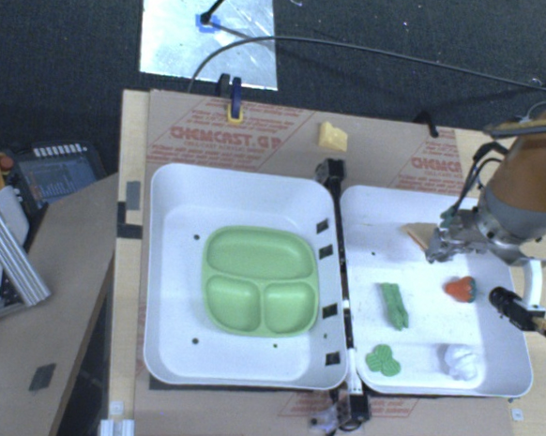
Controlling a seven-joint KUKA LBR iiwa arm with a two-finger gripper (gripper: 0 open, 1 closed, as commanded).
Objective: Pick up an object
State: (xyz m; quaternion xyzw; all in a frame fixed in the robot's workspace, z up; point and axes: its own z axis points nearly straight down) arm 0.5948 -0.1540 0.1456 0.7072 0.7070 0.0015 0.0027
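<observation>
The right bin (505,376) holds several small objects. A tan wedge (417,235) lies near its back, and my gripper (443,246) hangs low right beside it, at its right end. A red-orange piece (459,289) sits just below and right of the gripper. A long green piece (394,305) lies mid-bin, a round green piece (383,361) near the front edge, and a white lump (460,361) at the front right. Whether the gripper touches the wedge is unclear.
The left bin (164,345) holds a green divided plate (258,282). A yellow block (333,135) lies on the board behind the bins, with a blue and yellow clamp (233,98) farther left. The arm's orange band (525,180) rises over the right bin's back right.
</observation>
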